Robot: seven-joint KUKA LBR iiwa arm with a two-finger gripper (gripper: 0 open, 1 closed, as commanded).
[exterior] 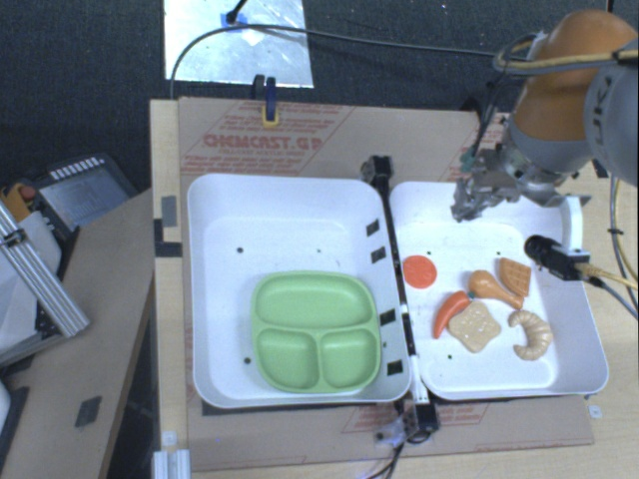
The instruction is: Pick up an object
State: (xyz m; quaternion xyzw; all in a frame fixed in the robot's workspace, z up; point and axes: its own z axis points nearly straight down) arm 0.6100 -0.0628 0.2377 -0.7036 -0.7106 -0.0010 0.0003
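Camera view is showing the gripper (pixel 469 206) hanging over the right bin's (pixel 589 367) bare floor toward twelve o'clock; whether it is wide or narrow, I cannot tell. Toy foods are lying toward six o'clock: orange disc (pixel 420 270), red pepper (pixel 449 313), drumstick (pixel 494 286), bread slice (pixel 474 326), croissant (pixel 532 333). A green divided plate (pixel 315 329) is sitting in the left bin (pixel 230 218).

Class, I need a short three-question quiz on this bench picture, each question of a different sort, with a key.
1. True or false: the green divided plate lies in the left bin.
2. Which lies nearest the divider? A) orange disc B) croissant C) cracker
3. Fill in: the claw hangs over the ___ bin.

Key: 1 true; 2 A; 3 right.
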